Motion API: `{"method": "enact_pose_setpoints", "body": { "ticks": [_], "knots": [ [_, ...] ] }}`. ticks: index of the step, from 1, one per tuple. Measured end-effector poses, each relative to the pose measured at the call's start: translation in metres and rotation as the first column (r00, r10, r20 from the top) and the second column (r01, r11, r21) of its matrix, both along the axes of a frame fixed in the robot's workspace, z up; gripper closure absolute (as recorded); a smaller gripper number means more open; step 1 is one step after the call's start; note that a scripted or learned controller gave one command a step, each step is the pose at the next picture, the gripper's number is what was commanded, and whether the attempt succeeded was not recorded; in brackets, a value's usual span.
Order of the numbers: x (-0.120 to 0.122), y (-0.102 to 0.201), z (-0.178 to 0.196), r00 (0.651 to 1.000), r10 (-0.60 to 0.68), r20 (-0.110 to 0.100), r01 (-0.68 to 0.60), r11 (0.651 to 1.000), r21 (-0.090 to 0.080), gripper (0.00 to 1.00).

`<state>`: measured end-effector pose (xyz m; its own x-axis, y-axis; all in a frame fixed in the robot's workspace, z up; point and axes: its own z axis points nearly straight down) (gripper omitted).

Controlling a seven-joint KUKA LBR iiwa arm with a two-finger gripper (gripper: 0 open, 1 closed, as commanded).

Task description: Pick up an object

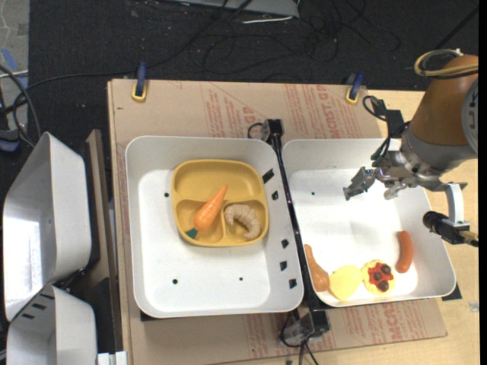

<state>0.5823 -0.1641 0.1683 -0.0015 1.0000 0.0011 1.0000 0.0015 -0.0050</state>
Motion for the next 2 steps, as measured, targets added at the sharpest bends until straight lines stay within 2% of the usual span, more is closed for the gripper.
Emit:
{"method": "enact_pose_setpoints", "body": {
  "ticks": [1,2],
  "knots": [
    [-0.006,-0.004,-0.046,1.0,-0.003,0.001,0.003,1.0,-0.001,0.0],
    [-0.004,-0.004,-0.032,1.0,-0.003,0.006,0.003,1.0,-0.002,1.0]
  ]
}}
